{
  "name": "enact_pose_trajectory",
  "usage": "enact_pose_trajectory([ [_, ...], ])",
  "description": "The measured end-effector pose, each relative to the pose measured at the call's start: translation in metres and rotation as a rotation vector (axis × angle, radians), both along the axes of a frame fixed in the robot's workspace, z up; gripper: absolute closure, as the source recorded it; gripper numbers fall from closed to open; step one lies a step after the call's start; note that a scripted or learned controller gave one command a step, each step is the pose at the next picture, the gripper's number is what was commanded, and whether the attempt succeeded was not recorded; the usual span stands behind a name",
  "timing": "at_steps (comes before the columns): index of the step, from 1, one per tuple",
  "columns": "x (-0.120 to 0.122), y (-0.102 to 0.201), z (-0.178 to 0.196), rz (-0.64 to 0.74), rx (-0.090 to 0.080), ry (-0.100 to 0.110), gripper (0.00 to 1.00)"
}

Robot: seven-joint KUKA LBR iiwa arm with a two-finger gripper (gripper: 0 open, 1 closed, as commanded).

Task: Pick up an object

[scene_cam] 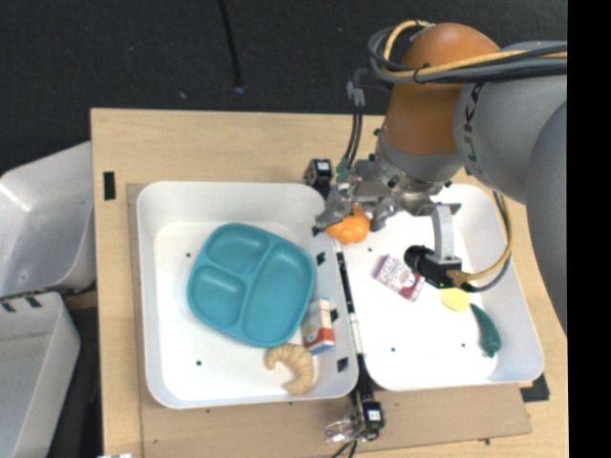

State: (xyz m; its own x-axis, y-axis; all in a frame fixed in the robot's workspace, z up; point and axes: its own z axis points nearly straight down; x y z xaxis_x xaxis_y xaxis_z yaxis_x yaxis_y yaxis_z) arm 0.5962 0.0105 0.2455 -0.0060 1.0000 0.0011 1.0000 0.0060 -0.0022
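Gripper (pixel 351 219), mine, sits over the divider between the two white bins, at the upper end of that divider, with the orange object (pixel 349 228) between my fingers; my jaws stand closed to the width of that small round object and grip it. Landmark: the orange object. Left of it, in the left bin (pixel 153 256), lies a teal divided plate (pixel 252 282). Below that plate, and further below-left of the orange object, a small printed carton (pixel 320 326) stands against the divider, with a tan croissant (pixel 295 366) just beneath it. Right and slightly below the orange object, in the right bin (pixel 420 365), lies a pink-and-white packet (pixel 397 277). Further right and lower are a yellow piece (pixel 456 301) and a dark teal piece (pixel 486 330).
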Motion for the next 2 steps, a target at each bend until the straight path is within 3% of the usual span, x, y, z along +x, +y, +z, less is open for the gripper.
enact_pose_trajectory([
  [1,-0.0048,0.0602,-0.0075,0.001,0.000,-0.001,1.00],
  [2,-0.0044,0.0566,-0.0072,-0.004,-0.001,-0.001,0.00],
])
